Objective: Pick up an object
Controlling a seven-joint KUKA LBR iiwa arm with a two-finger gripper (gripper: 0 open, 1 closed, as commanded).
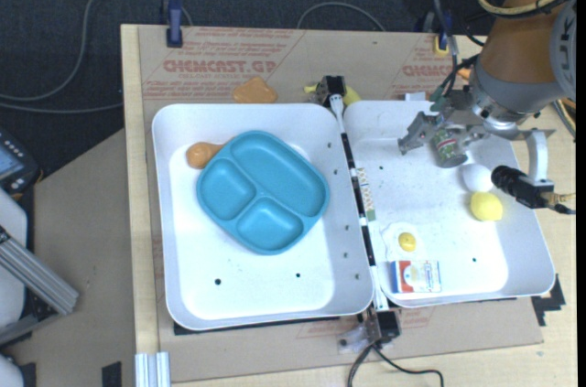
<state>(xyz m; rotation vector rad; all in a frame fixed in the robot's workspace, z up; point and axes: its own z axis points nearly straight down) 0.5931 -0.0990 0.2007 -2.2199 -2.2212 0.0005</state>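
My gripper (443, 141) hangs over the far part of the right bin (522, 275), below the grey and orange arm. A small round greyish thing sits right under it, and I cannot tell whether that is an object or part of the gripper. Just in front of the gripper lies a white ball (476, 177), with a yellow lemon-shaped piece (487, 207) beside it. Nearer the front of the bin lie a fried-egg toy (406, 241) and a small white, red and blue carton (417, 275).
The left bin (183, 284) holds a blue divided plate (263, 190) and an orange lump (200, 155) at the plate's far left edge. Another orange piece (255, 91) lies on the bench behind that bin. A black clamp (332, 89) sits where the bins meet.
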